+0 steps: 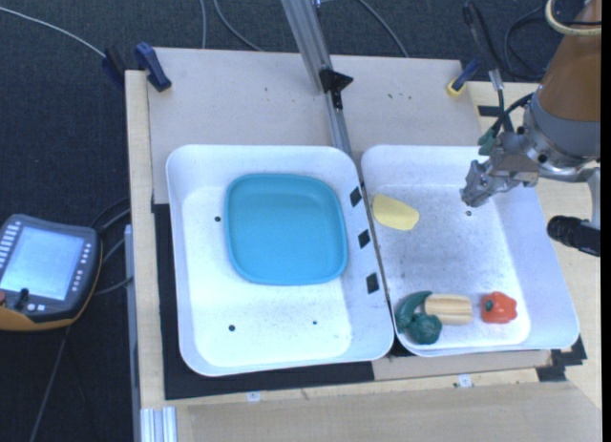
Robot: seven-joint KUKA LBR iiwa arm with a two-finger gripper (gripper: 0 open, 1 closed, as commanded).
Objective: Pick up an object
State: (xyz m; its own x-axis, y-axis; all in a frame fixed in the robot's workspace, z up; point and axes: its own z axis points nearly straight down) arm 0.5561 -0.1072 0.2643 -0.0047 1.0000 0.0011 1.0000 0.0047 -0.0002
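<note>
In the right bin [447, 251], near its far right side, the gripper [474, 192] hangs low over bare speckled floor with nothing under it; at this slant I cannot tell whether it is spread or closed. The candidates lie apart from it: a yellow piece [394, 212] against the bin's left wall, and along the near wall a row of a green toy vegetable [418, 318], a tan cylinder [449, 309] touching it, and a red toy pepper [497, 307] just beside that.

The yellow piece looks the better target, since it sits alone. A good try would probably centre over it, close across its narrow width and allow for the wall close by. The near-wall row is crowded, so a descent there risks nudging neighbours.

All four look like smooth moulded plastic: the yellow one a flattish rounded wedge, the green one lumpy, the red one glossy. The left bin [196, 268] holds a shallow turquoise square plate [286, 228] with rounded corners
</note>
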